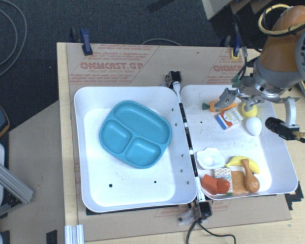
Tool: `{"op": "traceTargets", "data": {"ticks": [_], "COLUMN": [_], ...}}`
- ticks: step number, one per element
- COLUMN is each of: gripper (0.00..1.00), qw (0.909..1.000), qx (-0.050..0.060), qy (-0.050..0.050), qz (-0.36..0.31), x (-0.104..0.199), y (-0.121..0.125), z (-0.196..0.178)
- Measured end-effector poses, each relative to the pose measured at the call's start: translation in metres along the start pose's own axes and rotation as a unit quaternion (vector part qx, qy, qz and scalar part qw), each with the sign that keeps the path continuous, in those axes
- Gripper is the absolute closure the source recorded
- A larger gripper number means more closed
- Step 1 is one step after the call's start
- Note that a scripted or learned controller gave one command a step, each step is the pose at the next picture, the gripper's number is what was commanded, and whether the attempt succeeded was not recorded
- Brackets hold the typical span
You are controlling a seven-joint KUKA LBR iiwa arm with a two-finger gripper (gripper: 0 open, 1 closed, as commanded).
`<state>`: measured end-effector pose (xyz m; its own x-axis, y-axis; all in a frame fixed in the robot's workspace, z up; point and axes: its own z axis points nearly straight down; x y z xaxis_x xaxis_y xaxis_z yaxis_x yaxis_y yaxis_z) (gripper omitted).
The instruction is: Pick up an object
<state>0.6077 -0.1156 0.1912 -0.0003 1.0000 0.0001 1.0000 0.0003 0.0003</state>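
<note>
So the arm reaches into the right bin (274,184) from the right side. The gripper (240,99) hangs low near the back of that bin. I cannot tell what its grip is doing, and I see no toy caught in it.

To do this step well, I think the arm should choose one toy with room around it. It should come straight down over the middle of that toy and close slowly. Then it should lift a little and check that the toy comes up too.

The nearest toys lie right by the gripper. An orange and white pack (229,118) lies just under it, toward the front. A small orange and green bit (208,105) sits on the left side of the picture from it. A white egg (253,126) rests a bit nearer the front, with a yellow ball (250,110) beside it.

More toy food is piled in the front corner, well apart from the gripper. The blue plate (135,133) lies in the left bin (86,151).
</note>
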Motion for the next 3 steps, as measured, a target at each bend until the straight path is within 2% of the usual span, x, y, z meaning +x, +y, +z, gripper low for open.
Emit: {"op": "traceTargets", "data": {"ticks": [1,2,3], "gripper": [0.00,0.00,1.00], "qw": [1.0000,0.9998,0.9999], "qx": [-0.001,0.018,0.017], "qy": [0.001,0.003,0.003], "qz": [-0.002,-0.004,-0.002], "x": [-0.048,-0.041,-0.042], "y": [-0.010,0.048,0.047], "z": [0.097,0.112,0.101]}}
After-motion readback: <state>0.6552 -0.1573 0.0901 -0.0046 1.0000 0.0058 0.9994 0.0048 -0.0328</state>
